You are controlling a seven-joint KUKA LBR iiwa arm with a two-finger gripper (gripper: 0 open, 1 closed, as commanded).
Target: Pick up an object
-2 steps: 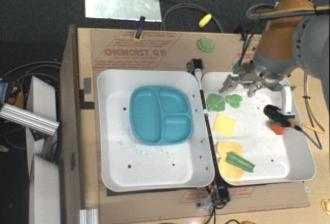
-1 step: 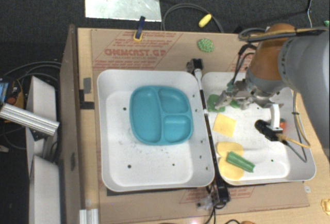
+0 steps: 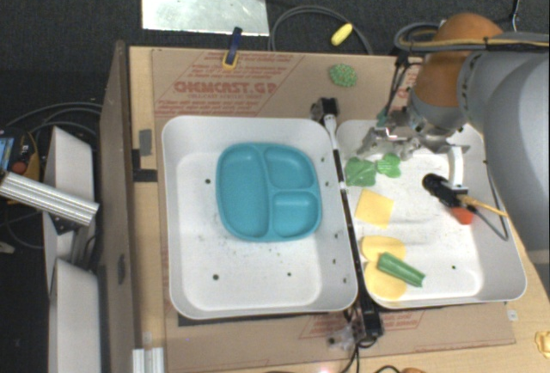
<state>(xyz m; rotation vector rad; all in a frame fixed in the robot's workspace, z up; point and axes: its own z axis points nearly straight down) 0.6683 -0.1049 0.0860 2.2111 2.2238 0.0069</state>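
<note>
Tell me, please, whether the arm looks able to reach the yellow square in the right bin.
Probably yes: the yellow square lies flat and uncovered, and the end effector hangs close by, just beyond the green pieces beside it.

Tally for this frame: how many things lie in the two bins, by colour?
Blue: 1, divided plate
Green: 3, two leafy pieces, one block
Yellow: 3, square slice, two rounds
Total: 7
</note>
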